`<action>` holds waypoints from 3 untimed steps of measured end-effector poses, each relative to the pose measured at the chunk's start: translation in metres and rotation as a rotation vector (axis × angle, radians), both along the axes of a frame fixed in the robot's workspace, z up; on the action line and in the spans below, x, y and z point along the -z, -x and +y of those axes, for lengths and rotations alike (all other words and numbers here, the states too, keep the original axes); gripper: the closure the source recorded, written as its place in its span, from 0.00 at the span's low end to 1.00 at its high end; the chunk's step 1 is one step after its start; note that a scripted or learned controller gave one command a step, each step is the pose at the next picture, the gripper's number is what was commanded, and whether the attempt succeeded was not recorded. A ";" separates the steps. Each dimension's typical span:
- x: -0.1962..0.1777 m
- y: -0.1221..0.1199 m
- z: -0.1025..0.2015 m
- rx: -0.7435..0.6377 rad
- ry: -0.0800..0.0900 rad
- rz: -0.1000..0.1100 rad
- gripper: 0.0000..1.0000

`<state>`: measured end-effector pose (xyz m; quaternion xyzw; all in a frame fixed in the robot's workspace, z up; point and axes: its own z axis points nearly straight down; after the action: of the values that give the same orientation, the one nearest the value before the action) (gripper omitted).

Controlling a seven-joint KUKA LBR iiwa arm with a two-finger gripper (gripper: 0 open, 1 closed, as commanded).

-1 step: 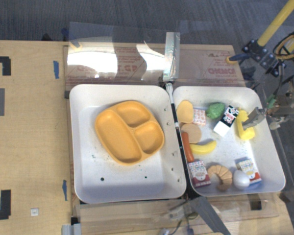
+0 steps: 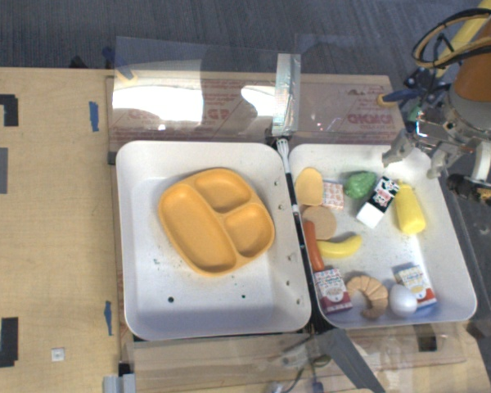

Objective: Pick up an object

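The right bin holds several small toy foods. Among them are a black-and-white carton, a yellow bottle shape, a green lump and a banana. A croissant and a white egg lie near the bin's front. My gripper hangs over the bin's back right corner, just above and behind the carton and the yellow bottle shape. Its fingers are spread open with nothing between them.
The left bin bears an orange divided plate. A yellow oval, a brown disc, a red sausage and a red carton line the right bin's left side. A clear wall stands behind both bins.
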<state>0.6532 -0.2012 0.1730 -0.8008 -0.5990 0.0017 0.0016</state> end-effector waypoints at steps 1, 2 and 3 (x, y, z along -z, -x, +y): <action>0.074 0.007 0.056 0.270 0.002 -0.006 0.00; 0.079 0.029 0.079 -0.032 0.006 -0.021 0.00; 0.077 0.054 0.095 -0.132 0.001 -0.007 0.00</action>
<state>0.5987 -0.1061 0.0962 -0.7595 -0.6506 -0.0008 -0.0009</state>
